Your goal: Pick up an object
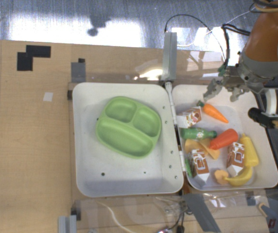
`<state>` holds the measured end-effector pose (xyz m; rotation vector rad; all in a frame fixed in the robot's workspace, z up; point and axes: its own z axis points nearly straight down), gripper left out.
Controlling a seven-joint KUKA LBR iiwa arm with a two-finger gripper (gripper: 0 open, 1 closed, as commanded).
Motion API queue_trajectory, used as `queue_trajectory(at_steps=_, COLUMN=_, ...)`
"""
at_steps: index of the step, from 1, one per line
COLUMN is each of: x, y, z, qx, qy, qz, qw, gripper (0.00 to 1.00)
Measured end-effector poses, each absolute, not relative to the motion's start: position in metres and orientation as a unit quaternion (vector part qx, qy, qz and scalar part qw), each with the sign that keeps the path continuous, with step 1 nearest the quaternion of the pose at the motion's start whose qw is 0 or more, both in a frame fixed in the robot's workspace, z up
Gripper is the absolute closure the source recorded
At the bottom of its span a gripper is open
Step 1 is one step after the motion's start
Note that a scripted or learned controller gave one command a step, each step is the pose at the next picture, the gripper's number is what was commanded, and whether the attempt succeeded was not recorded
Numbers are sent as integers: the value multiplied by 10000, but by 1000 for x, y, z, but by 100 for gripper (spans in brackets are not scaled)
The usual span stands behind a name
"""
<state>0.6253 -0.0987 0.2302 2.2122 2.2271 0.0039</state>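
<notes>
toy orange carrot with green top [214, 112] lying in the right-hand shallow white bin [270, 178], near its back edge, beside a small printed carton [192, 116] and above a green bottle [197, 133]. two-finger gripper [224, 90] just above the carrot, fingers apart, nothing between them. green divided plastic plate [128, 126] in the left-hand white bin [88, 174].
</notes>
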Motion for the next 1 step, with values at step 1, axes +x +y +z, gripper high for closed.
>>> queue_trajectory(at_steps=1, x=627, y=-132, z=152, qx=7417, qy=6708, qz=5, qw=8, gripper=0)
